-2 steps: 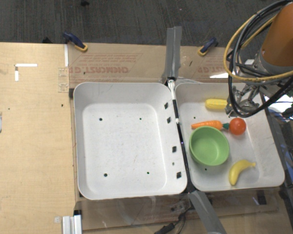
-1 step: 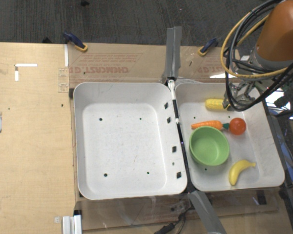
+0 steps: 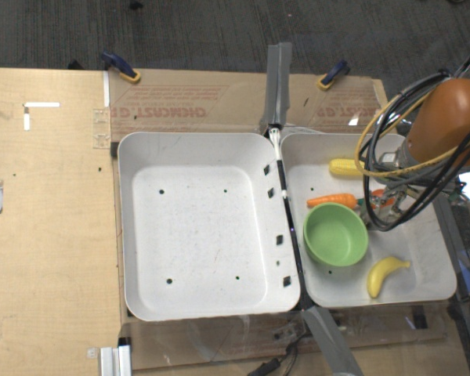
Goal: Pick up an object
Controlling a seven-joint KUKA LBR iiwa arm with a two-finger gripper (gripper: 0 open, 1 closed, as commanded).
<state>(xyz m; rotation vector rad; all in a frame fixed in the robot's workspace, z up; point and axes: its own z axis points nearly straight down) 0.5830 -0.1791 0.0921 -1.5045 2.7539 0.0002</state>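
Beside the green bowl [image 3: 337,236], my gripper [image 3: 382,202] hangs over the right bin [image 3: 435,284], cables hiding its state: I cannot tell. Behind the bowl lies a carrot [image 3: 331,201], then corn [image 3: 347,168]; a banana [image 3: 385,274] lies just in front.

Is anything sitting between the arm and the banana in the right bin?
Nothing visible does. The banana lies alone near the right bin's front edge, apart from the green bowl. The arm hangs above the bin's far right side, its cables draped over the area behind the banana.
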